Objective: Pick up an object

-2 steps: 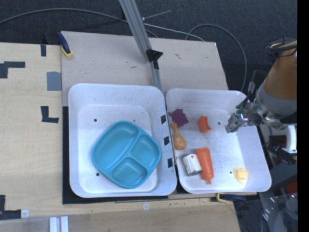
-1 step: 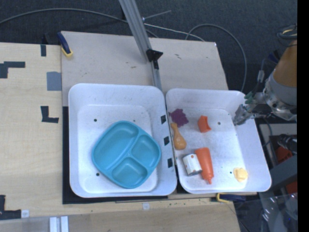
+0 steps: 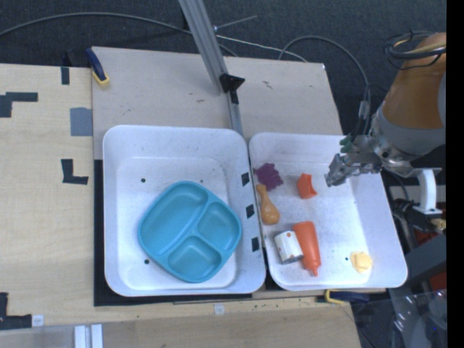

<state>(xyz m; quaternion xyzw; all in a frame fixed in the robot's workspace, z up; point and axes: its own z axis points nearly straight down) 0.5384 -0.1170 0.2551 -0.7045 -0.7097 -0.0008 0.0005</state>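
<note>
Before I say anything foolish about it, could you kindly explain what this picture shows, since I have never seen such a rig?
This is one picture, taken by a fixed camera above a bench and looking down at a slant. The grey and orange machine at the right is a robot arm; its tool hangs over the right bin's upper right part. I see nothing between its fingers, and I cannot tell whether they are open or shut.

Two shallow white bins sit side by side. The left bin holds a blue divided plate. The right bin holds small toys: a purple piece, a small orange block, a tan pear-shaped piece, a white can touching an orange bottle, and a yellow piece.
</note>
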